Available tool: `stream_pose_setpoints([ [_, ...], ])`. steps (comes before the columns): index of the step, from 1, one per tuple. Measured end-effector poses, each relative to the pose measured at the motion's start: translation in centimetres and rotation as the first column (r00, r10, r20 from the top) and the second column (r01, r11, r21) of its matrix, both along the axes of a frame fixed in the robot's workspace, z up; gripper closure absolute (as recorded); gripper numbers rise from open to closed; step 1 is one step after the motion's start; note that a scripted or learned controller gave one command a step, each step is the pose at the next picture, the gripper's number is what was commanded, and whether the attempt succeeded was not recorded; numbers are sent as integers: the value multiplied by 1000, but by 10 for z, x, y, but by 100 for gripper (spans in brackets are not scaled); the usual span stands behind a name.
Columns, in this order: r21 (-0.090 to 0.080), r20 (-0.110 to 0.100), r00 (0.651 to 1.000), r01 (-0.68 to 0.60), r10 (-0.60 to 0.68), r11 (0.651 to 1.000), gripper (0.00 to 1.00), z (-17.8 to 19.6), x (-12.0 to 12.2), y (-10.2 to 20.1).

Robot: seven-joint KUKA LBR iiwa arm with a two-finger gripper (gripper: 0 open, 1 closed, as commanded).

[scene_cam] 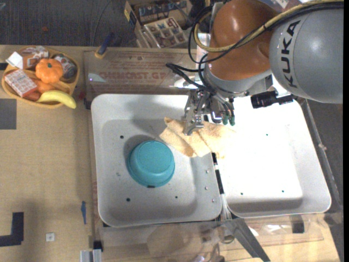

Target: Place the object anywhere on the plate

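A round teal plate (pixel 151 162) lies in the left bin (pixel 109 201), a little left of its middle. A flat tan object (pixel 188 141), like a piece of flatbread, lies at the left bin's upper right and reaches over the ridge between the two bins. My gripper (pixel 203 121) hangs straight over the tan object's far edge and seems to touch it. The grey and orange arm hides the far part of the object. Plate and tan object lie close together, just apart.
The right bin (pixel 272 168) lies under the arm. A basket (pixel 38 81) of toy food with a banana and a small pumpkin sits on the bench at the far left. Boxes (pixel 158 15) and cables crowd the space behind the bins.
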State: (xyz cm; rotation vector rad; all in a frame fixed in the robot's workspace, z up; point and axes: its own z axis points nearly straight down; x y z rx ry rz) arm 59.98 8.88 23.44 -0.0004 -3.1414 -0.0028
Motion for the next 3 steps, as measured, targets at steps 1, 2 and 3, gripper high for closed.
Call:
stream_pose_setpoints([
  [1, 0, -1, 1000, 2, -2, 1000, 100, -11, -17, 41],
  [2, -1, -1, 1000, 0, 0, 1000, 100, -12, -44, 83],
  [3, 0, 0, 1000, 0, 0, 1000, 0, -12, -44, 83],
])
